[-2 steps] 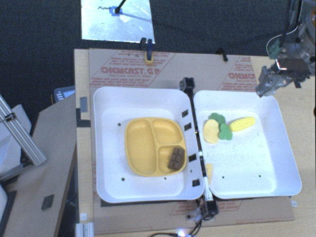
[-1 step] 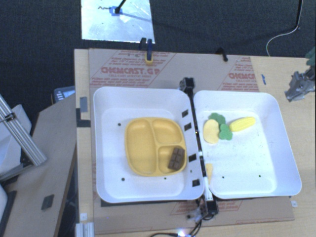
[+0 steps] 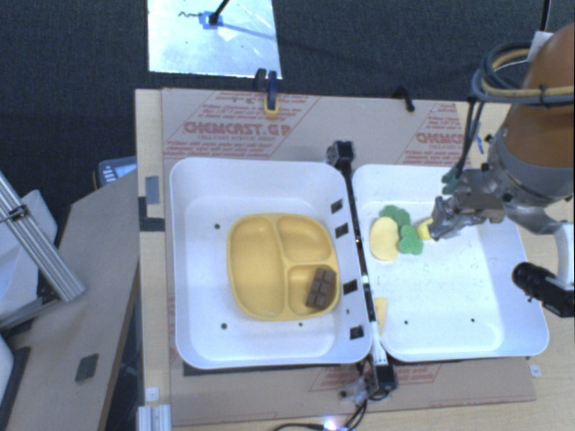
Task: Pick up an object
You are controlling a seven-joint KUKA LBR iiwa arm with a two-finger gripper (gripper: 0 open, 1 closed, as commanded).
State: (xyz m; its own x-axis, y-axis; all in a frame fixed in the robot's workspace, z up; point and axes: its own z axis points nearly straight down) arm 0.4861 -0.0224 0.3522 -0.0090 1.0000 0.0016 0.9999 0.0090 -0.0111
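Observation:
In the right bin (image 3: 467, 321) lie a pale yellow oval piece (image 3: 384, 238) and a green leafy piece (image 3: 402, 225) beside it, near the bin's left wall. A small yellow bit (image 3: 424, 232) shows just at the tip of my gripper (image 3: 435, 230), which hangs low over the bin, right of the green piece. A flat pale yellow piece (image 3: 381, 310) lies against the divider lower down. In the left bin (image 3: 198, 330) sits a yellow divided plate (image 3: 280, 266) with a brown chocolate-like block (image 3: 321, 287) in its lower right compartment.
The grey arm with its orange band (image 3: 544, 106) reaches in from the right over the right bin. A black part (image 3: 542, 287) juts over the bin's right rim. Black clips line the divider (image 3: 352, 268) between the bins.

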